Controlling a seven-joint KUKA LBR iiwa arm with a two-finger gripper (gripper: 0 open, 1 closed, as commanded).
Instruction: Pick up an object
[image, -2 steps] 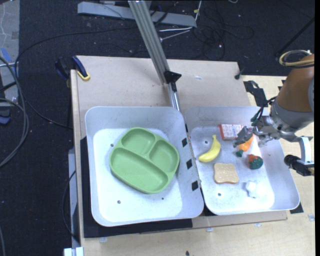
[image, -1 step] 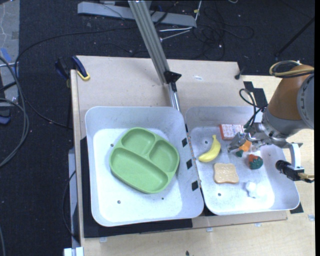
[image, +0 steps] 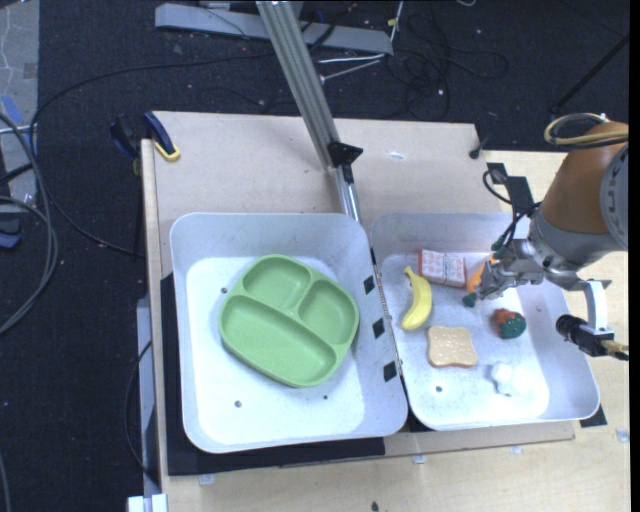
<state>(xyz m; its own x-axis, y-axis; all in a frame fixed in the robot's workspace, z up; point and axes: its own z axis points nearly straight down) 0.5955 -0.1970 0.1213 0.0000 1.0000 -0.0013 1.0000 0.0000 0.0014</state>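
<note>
Camera view: fingers (image: 478, 288) low in right bin (image: 570, 400); their spread cannot be told.

Green plate (image: 290, 320), yellow banana (image: 417, 299), tan toast (image: 451, 347), white bins (image: 200, 400).

Two white bins (image: 200, 300); one green plate (image: 289, 318); one banana (image: 417, 298); one toast slice (image: 451, 347)

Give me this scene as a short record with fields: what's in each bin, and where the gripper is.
left bin: green divided plate
right bin: banana, toast, red-and-white packet, red-and-green item, small white item
gripper: low over the right bin, between packet and red-and-green item
jaws: state cannot be told
arm: reaches in from the right
</note>
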